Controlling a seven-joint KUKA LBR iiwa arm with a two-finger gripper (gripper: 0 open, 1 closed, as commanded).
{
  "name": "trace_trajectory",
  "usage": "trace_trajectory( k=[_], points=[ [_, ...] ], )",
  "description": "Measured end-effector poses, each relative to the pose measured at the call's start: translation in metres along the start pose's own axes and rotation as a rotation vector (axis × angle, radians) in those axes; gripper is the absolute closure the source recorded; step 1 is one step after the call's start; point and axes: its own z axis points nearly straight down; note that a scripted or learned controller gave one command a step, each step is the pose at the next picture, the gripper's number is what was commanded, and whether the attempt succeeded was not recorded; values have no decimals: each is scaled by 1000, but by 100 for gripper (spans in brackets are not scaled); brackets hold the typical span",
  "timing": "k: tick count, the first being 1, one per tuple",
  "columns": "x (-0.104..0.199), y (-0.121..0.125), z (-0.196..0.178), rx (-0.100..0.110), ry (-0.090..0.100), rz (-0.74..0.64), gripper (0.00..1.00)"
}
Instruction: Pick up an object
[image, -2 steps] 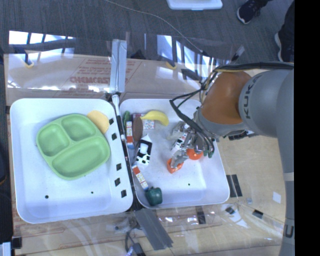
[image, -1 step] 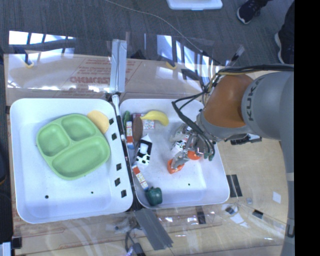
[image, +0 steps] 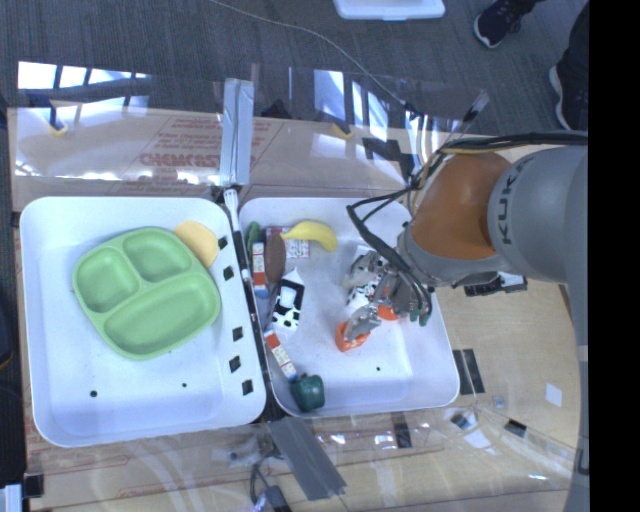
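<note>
My gripper (image: 366, 298) is low over the middle of the right bin (image: 425, 350), at the end of the grey arm with its orange band (image: 455, 210). A small orange-red object (image: 351, 337) lies just below and to the left of the gripper, touching or nearly touching it. A yellow banana (image: 311, 234) lies at the bin's far side. A black-and-white item (image: 288, 305) sits to the gripper's left. A dark green object (image: 308, 392) rests at the near left corner.
A brown item (image: 274, 260) and a red-and-white one (image: 279, 355) lie along the right bin's left wall. The left bin (image: 60, 400) holds a green compartment plate (image: 148, 290) with a yellow piece (image: 199, 240) at its far right corner.
</note>
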Motion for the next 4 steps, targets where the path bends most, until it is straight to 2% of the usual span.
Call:
trace_trajectory(
  k=[1, 3, 4],
  points=[
    [-32, 1, 3, 0, 1, -211, 0],
    [-8, -14, 1, 1, -7, 77, 0],
    [-30, 76, 4, 5, -2, 298, 0]
  ],
)
